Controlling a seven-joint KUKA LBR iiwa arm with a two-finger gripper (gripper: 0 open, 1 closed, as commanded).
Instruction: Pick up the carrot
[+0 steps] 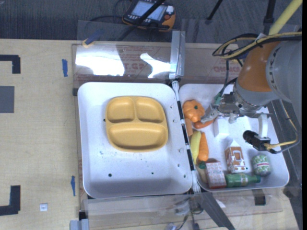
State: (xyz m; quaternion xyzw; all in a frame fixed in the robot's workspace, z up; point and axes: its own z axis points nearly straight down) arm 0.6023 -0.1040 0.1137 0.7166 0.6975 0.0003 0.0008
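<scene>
Two white bins sit together; the carrot [203,147] lies in the right bin [280,169], touching a yellow banana [195,145]. An orange pepper [193,110] sits near the fingers [209,115], grasping state unclear

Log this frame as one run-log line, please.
arm: over right bin | gripper: beside pumpkin | carrot: lying in bin, not held | yellow tray: left bin

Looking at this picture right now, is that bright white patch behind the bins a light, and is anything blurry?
In the camera view, the white patch is glare on the clear plastic sheet behind the left white bin; the yellow divided plate and the orange carrot look sharp; the grey arm with its orange band is softer, and small package labels are too fine to read.
</scene>
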